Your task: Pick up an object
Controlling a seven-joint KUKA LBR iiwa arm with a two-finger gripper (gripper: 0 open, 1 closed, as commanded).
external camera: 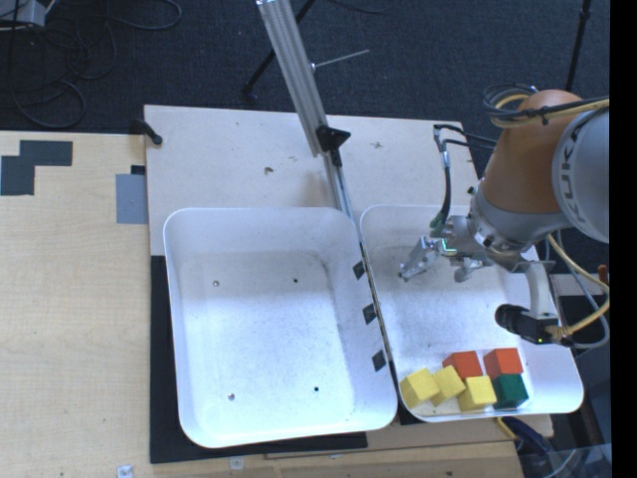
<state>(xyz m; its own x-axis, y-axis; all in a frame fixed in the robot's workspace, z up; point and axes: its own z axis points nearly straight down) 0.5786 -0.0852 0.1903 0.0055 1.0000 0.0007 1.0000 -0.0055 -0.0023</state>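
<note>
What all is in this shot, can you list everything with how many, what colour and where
Left bin: one, white, shallow, centre of the bench.
Right bin: one, white, shallow, beside the left bin.
Yellow blocks: three, near corner of the right bin.
Orange-red blocks: two, just behind the yellow ones.
Green block: one, right end of the cluster.
Metal rail: one, silver, slanting up from between the bins.
Bench: one, light wood, with a paler board under the bins.
Cables: several, black, on the dark floor behind.
Arm: one, grey with orange band, entering from the right.
End effector: one, metallic, fingers spread, above the right bin, apart from the blocks.
</note>
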